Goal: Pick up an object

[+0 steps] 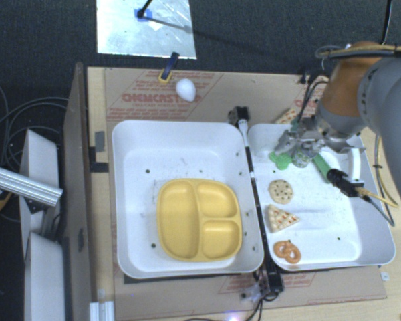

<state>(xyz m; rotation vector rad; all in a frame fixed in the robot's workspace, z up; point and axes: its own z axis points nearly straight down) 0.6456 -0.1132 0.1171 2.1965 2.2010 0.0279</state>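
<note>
A: So, which object is it after?

B: Probably the green piece (281,158), lying in the right bin (374,246) just under the gripper (299,147), touching or nearly so.

A: Clamped on it?

B: Cannot tell; the wrist hides that. Below the gripper lie a cookie (281,191), pizza slice (281,217) and pretzel (287,251), spread apart, so each can be reached alone.

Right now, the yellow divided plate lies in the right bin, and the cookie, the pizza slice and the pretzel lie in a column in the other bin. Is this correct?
Not quite. The camera view shows the yellow divided plate in the left bin, not the right one. The cookie, the pizza slice and the pretzel do lie in a column in the other bin, the right bin.
</note>
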